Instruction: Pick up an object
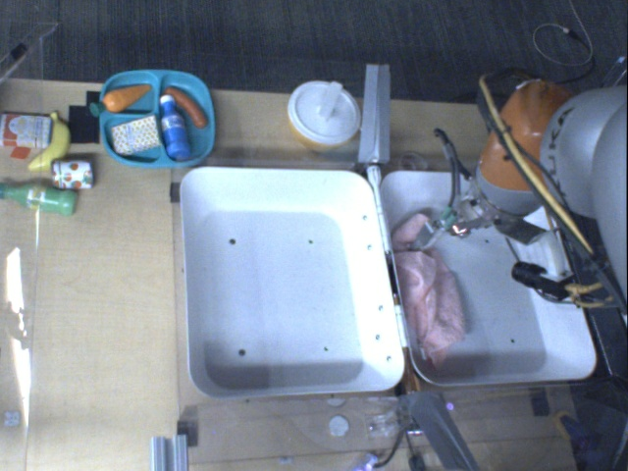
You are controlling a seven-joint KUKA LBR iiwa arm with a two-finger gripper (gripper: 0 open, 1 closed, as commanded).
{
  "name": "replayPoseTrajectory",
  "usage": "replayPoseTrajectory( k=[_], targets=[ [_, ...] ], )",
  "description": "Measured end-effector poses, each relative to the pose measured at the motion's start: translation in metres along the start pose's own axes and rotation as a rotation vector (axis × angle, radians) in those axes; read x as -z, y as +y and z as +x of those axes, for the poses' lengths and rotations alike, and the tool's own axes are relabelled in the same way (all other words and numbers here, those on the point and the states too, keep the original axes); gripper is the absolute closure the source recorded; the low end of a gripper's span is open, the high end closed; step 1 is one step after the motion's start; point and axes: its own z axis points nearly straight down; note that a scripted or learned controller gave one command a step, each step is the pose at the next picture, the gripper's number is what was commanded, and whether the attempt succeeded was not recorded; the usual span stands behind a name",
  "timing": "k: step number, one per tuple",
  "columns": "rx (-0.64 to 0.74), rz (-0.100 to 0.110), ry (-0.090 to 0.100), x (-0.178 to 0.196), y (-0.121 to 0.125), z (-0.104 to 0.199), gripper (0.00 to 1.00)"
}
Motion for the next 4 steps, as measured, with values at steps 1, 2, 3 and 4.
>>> replayPoseTrajectory(
  k=[1,2,3,4],
  targets=[
    [-0.117,0.002,-0.001,-0.001,0.010,-0.050,0.00],
    [0.002,-0.001,0.000,0.000,0.000,0.005,0.00],
    [-0.236,0.003,0.000,-0.002,0.042,-0.005,0.00],
    [-0.108,0.000,0.000,0.001,-0.054,0.037,0.00]
  ],
)
